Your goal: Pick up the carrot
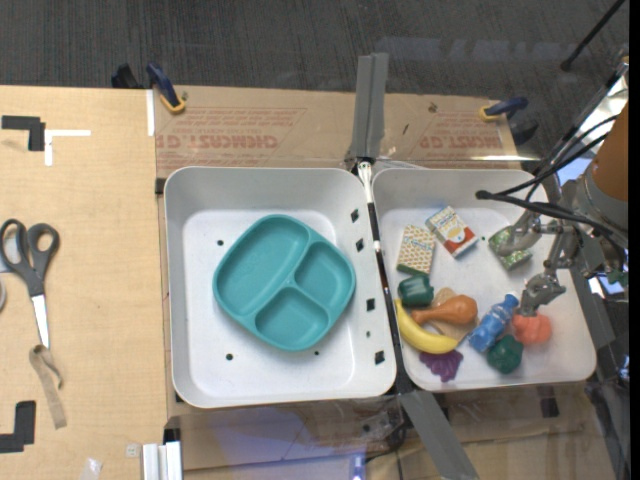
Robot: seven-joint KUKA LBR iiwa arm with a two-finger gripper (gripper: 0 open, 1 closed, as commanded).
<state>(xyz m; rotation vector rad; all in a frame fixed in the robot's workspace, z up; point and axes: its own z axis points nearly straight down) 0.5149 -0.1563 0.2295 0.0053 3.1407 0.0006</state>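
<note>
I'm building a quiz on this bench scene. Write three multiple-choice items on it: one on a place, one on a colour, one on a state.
1. Where does the banana lie?
A. in the left bin
B. in the right bin
C. on the bench beside the scissors

2. What colour is the divided plate?
A. teal
B. red
C. yellow

3. What is true of the carrot?
A. it lies in the right bin under the gripper
B. it rests on the divided plate
C. it hangs high above the bins

Key: 1 B, the banana is among the toys right of the divider. 2 A, the plate is blue-green. 3 A, the orange piece lies on the bin floor just below the fingertips.
</note>
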